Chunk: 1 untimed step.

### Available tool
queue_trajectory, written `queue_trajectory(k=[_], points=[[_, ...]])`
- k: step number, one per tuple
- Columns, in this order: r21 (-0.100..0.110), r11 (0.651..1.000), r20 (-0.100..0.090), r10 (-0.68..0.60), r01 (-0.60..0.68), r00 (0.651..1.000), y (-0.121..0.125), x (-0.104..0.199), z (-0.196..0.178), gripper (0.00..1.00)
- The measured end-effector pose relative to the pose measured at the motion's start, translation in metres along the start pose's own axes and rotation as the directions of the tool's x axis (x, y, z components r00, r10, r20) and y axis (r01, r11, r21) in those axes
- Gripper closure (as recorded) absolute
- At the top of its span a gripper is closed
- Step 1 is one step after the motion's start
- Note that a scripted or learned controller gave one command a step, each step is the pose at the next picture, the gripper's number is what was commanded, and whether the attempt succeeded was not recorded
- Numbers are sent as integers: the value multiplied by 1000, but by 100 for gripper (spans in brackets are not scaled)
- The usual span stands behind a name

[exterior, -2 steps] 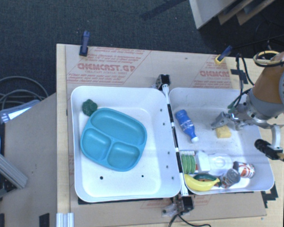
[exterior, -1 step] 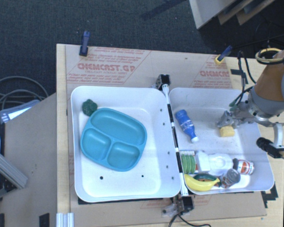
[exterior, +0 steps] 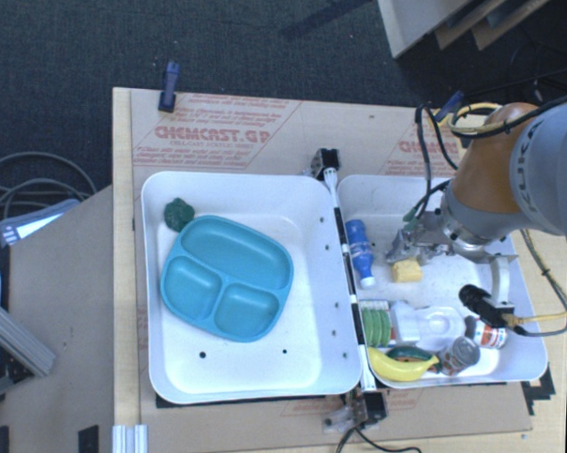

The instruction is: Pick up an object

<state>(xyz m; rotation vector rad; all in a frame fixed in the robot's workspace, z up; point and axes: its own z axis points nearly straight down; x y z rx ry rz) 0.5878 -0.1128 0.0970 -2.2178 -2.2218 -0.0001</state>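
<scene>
**Banana at the near rim as gripper hangs by a yellow block**

A yellow block (exterior: 407, 270) lies on the floor of the right bin (exterior: 378, 202), toward the middle and a little nearer its left wall. The gripper (exterior: 409, 247) stands directly on the block's far side, very close to it. The view does not settle whether the two touch, and whether the tool is released or clenched cannot be told. Nothing is seen in its grasp. The grey arm (exterior: 511, 174), with its orange band, reaches in over the bin's far right corner.

A blue-and-white bottle (exterior: 359, 252) lies along the left wall, just beside the block. Toward the near edge sit a green ribbed piece (exterior: 377, 324) against the left wall and a white cup-like item (exterior: 427, 324) next to it. The banana (exterior: 399, 364) lies along the near rim, curved side down. A metal can (exterior: 461, 353) stands by the banana's right end, and a small bottle with a red band (exterior: 490, 335) lies just beyond the can.

In the left bin (exterior: 258, 370), a blue divided plate (exterior: 227, 278) lies flat in the middle, with a dark green lump (exterior: 179, 213) in the far left corner, touching the plate's rim or nearly so. Both bins rest side by side on the bench (exterior: 231, 134), where a blue clip (exterior: 169, 84) sits at the far left corner.
</scene>
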Motion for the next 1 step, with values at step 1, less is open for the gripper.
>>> queue_trajectory(k=[1], points=[[-5,1000,0,-1,1,1000,51,93,-89,100]])
